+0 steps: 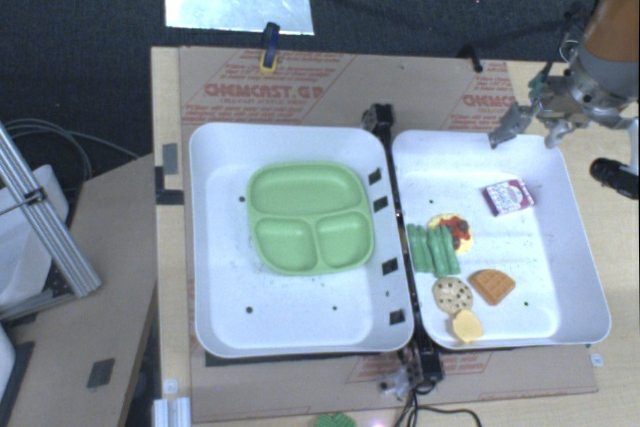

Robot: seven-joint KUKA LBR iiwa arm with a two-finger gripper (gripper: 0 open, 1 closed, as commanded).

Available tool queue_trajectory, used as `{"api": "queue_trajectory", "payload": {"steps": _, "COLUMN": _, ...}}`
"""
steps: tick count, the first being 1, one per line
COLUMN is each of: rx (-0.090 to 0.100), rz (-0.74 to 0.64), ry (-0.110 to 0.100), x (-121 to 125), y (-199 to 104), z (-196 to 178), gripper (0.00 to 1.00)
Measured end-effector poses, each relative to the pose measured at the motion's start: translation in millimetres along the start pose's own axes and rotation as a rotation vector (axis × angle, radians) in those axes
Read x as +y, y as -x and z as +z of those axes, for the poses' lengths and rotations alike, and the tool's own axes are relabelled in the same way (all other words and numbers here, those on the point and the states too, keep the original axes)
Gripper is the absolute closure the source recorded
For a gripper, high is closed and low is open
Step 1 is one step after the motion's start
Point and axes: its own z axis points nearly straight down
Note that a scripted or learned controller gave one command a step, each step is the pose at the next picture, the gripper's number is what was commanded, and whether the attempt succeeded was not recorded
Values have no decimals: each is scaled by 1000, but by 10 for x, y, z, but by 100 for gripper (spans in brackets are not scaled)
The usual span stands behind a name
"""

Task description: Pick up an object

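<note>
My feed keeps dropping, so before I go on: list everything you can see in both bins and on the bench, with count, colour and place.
divided plate: 1, light green, three compartments, middle of the left bin
carton: 1, purple and white, upper right of the right bin
bean pods: 1 bunch, green, left side of the right bin
red-and-yellow food piece: 1, just above the bean pods
cookie: 1, tan with dark specks, below the bean pods
toast slice: 1, orange-brown, right of the cookie
yellow piece: 1, near the right bin's front edge
clamp: 1, yellow and dark, bench's far edge
arm: 1, grey with orange band
gripper: 1, over the right bin's far right corner
</note>
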Motion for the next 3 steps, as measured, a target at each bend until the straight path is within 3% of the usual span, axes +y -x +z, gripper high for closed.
{"api": "queue_trajectory", "payload": {"steps": 1, "rx": 1, "rz": 1, "ry": -1, "x": 136, "y": 152, "z": 1441, "gripper": 0}}
{"api": "queue_trajectory", "payload": {"steps": 2, "rx": -5, "rz": 2, "ry": 12, "x": -564, "y": -121, "z": 1484, "gripper": 0}}
{"api": "queue_trajectory", "payload": {"steps": 3, "rx": -1, "rz": 4, "ry": 8, "x": -1001, "y": -438, "z": 1501, "gripper": 0}}
